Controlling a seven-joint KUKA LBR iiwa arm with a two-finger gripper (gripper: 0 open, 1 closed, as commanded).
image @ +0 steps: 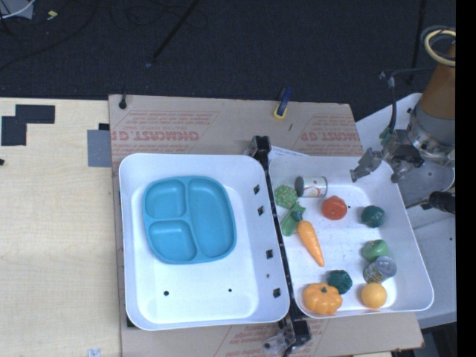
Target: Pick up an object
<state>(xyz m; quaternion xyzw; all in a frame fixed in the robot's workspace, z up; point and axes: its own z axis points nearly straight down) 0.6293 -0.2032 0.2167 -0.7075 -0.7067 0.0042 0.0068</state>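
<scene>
Front of right bin: a small orange pumpkin (322,299) sits at the near edge, touching a dark green knobbly piece (340,280) just behind it. Beside them to the right lies a round yellow-orange fruit (373,295).

Right side of that bin: a grey tin (381,268), tipped on its side, rests just above the yellow-orange fruit, and a light green piece (375,249) touches it from behind. Farther back, near the right wall, sits a dark green ball-like piece (372,216).

Middle of right bin: a carrot (310,242) lies at a slant, thick end toward the divider, point toward the near wall. Its green top meets a small broccoli floret (285,196).

Back of right bin: a red tomato (335,208) sits apart from the carrot, and a small can (311,187) lies on its side just behind it, next to the broccoli.

Right bin itself (416,274): shallow, white, holding all the toy food.

Left bin (134,274): white as well, holding a blue divided plate (189,219) with three compartments, lying flat.

Gripper (383,162): it hangs over the right bin's far right corner, above the rim; the two grey fingers (362,166) stand spread apart with nothing between them. No piece touches it; the dark green ball is the nearest.

Arm (437,95): the orange band shows above the wrist at the right.

Far side: brown cardboard (193,125) under both bins, a blue and yellow clip (282,104) at its back edge, dark floor with cables beyond.
</scene>
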